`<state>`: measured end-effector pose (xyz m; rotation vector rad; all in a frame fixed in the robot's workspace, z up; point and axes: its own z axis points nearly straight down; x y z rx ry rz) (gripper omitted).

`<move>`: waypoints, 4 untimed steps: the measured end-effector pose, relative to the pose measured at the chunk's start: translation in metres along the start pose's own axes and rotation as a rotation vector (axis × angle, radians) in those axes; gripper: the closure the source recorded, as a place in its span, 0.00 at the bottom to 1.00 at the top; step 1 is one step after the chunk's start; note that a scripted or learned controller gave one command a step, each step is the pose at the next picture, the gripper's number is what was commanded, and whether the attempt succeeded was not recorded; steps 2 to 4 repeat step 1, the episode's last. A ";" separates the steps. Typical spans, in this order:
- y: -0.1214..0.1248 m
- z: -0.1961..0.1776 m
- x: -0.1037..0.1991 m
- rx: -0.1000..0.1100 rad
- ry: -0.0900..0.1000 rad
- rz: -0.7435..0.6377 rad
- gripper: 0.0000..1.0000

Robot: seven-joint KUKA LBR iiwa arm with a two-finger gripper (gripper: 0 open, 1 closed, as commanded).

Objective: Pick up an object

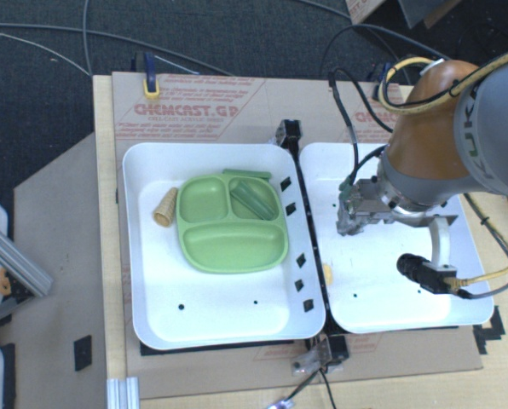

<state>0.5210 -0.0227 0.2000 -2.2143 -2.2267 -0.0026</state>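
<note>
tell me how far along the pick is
Nothing looks picked yet. The gripper is down over the right bin, with no object visible between its fingers. The green divided plate and the small cone lie in the left bin. Grasping and lifting remain.

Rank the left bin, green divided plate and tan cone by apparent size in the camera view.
1. left bin
2. green divided plate
3. tan cone
All lie at similar depth, so the order is safe.
</note>
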 end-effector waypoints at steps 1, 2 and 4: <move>0.002 0.004 0.060 0.001 0.001 -0.002 1.00; 0.002 0.004 0.060 0.001 0.001 -0.002 1.00; 0.002 0.004 0.060 0.001 0.001 -0.002 1.00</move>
